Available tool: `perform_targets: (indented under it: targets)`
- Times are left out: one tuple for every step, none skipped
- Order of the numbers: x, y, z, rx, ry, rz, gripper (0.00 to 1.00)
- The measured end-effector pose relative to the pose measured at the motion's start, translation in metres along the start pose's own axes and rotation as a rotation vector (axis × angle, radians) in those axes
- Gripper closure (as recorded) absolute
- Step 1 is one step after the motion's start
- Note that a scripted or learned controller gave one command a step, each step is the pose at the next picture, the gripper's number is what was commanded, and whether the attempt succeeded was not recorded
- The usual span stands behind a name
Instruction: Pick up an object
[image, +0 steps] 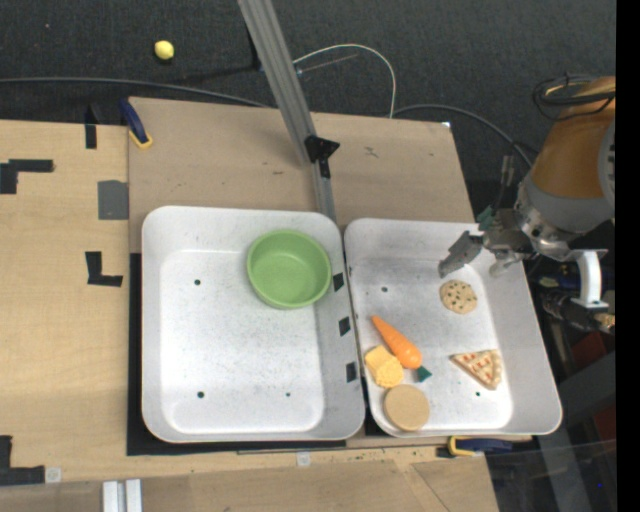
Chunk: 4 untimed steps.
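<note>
Gripper (478, 255): jaws spread, holding nothing, poised above the right bin (520, 400) just beside the cookie (458, 296). Step judged: approach. Next move calls for descent and closing on the cookie.

brightness: even, moderately bright, diffuse overhead
shadows: soft, short, under green bowl (289, 267) and carrot (397, 342)
glare: mild sheen on white bins (200, 330)
focus: slightly soft overall, low resolution
edges: arm (575, 160) possibly a little blurred; dark floor murky

bowl (288, 268) in left bin (170, 330), carrot (397, 342) in right bin (525, 390)
</note>
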<state>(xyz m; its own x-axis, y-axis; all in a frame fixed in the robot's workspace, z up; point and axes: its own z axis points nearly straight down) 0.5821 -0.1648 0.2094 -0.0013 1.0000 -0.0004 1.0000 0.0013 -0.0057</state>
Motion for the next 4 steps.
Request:
perform_targets:
  targets:
    - [0.009, 0.003, 0.059, 0.002, 0.001, -0.001, 0.0]
    - [0.01, 0.01, 0.117, -0.007, -0.004, -0.001, 0.0]
    - [0.011, 0.012, 0.103, -0.012, -0.002, -0.002, 1.0]
    - [0.002, 0.016, 0.055, -0.009, -0.001, 0.0, 1.0]
